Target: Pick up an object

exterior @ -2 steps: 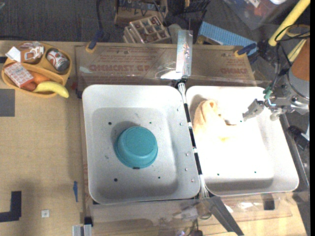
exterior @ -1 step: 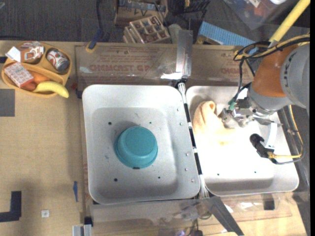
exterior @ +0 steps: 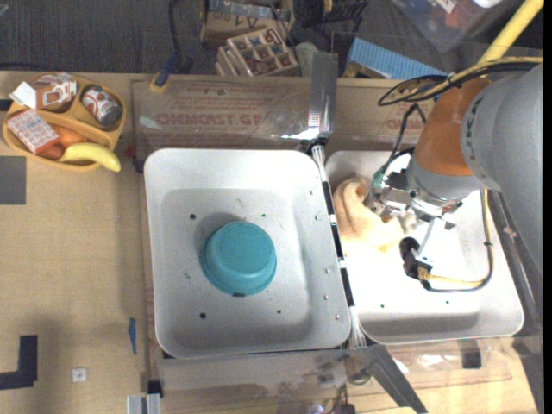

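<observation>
An approach is judged in hand: the gripper [exterior: 385, 205] is set just beside the pale lump [exterior: 348, 203] in the right bin [exterior: 453, 310], its opening cannot be told, and centring is needed.

Left bin [exterior: 164, 179]: you get open floor all round the teal bowl [exterior: 240, 258] at centre. Right bin [exterior: 509, 317]: arm [exterior: 509, 128] and pale lump [exterior: 349, 205] crowd the far half; near strip open

Robotics lab: grey arm [exterior: 517, 119] w/ orange band [exterior: 444, 136] at two white bins [exterior: 155, 231] on a wooden surface [exterior: 69, 274], cardboard boxes [exterior: 246, 24] & misc. clutter behind.
</observation>
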